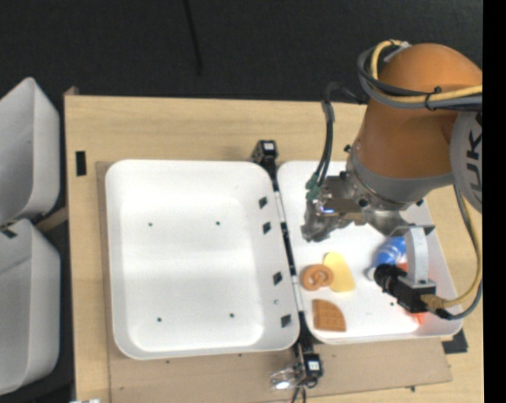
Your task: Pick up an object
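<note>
From the fixed overhead camera, the gripper hung low over the right bin, near the bin's left wall, with the grey arm and its orange band filling the space above and to its right. Whether it was clenched or released could not be told. Just below the gripper lay a yellow piece, touching an orange ring-shaped piece at its left. Further below sat a brown wedge. A blue object lay to the gripper's lower right. The left bin stood beside, left of the gripper.
</note>
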